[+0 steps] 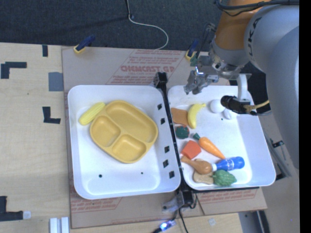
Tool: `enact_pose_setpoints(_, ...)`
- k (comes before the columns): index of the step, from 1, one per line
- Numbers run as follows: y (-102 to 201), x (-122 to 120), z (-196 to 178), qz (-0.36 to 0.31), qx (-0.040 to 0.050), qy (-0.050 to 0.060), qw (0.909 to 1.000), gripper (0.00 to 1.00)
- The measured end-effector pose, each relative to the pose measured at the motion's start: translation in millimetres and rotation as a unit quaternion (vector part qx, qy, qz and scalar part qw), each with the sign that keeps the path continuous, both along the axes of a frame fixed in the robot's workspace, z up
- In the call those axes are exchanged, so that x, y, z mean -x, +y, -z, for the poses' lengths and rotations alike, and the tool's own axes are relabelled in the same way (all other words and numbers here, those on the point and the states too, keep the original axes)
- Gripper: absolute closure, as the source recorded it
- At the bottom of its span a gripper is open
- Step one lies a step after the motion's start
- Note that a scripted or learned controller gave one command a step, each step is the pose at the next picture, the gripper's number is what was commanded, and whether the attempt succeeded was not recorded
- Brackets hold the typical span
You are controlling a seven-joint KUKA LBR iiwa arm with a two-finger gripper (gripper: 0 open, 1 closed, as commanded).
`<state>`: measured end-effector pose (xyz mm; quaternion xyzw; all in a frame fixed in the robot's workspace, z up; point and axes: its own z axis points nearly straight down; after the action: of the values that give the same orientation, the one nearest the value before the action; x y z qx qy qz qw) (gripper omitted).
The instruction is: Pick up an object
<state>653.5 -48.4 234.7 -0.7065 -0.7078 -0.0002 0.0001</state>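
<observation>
This is a robotics lab test station: two white bins (77, 144) sit on a cardboard sheet (141, 67) clamped to a plywood surface (29, 154) marked with black tape, holding toy food (209, 147), beside an industrial arm (267, 28) and trailing cable (146, 25).

Arm: grey KUKA iiwa (279, 38), entering from the right side of the camera view and filling its upper right corner.
Wrist band: orange section (238, 16) above the wrist, at the top of the view.
Wrist: angled downward and to the left, with dark cables looped around the top of the orange section.
Gripper: two-finger unit (194, 85), pointing down and slightly left, below the wrist.
Fingers: too small and dark to judge.
</observation>
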Motion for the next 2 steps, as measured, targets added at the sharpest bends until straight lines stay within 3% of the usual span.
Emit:
enact_pose_setpoints(1,2.2,-4.3,20.4,0.000,0.0010,0.001,1.0000,1.00)
enact_pose_setpoints(2,0.8,2.1,0.4,0.000,0.0003,0.000,1.0000,1.00)
